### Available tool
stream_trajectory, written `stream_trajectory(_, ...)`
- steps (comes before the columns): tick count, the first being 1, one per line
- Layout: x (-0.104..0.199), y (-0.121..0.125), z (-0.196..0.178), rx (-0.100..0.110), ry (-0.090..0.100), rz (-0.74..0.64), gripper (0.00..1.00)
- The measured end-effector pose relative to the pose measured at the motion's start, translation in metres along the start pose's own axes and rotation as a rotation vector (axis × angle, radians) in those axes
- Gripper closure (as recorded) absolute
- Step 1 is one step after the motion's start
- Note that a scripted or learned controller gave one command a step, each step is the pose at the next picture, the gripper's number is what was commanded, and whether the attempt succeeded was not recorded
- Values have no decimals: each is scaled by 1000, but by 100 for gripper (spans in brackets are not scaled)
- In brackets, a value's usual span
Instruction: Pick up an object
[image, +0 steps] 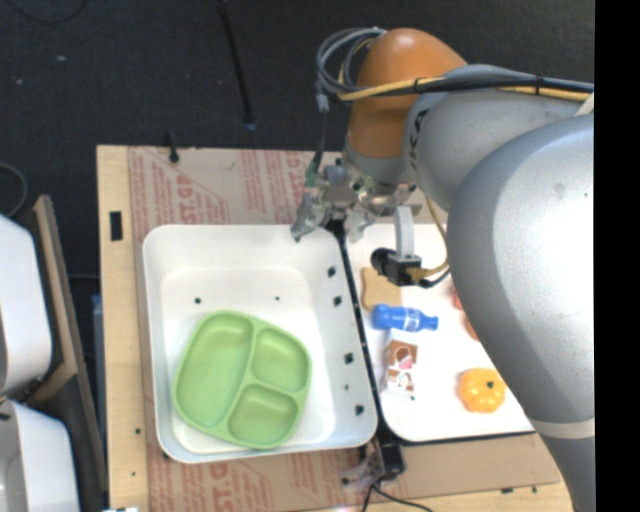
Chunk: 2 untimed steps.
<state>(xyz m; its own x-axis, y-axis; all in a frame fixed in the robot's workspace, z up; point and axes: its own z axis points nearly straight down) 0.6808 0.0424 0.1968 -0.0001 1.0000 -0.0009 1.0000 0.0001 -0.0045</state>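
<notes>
We log end effector (322, 212) over left bin's (160, 300) top-right corner, grip state unreadable | blue bottle (404, 319), orange pumpkin toy (479, 390), small carton (399, 366) in right bin (450, 420) | green divided plate (242, 378) in left bin.

bench (210, 185): brown, red print | left white bin (165, 270) | right white bin (440, 415), touching
</notes>
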Motion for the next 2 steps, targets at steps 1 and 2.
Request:
stream_trajectory(1,-1,0,-7,4,-1,-1,100)
stream_trajectory(2,-1,0,-6,5,-1,-1,0)
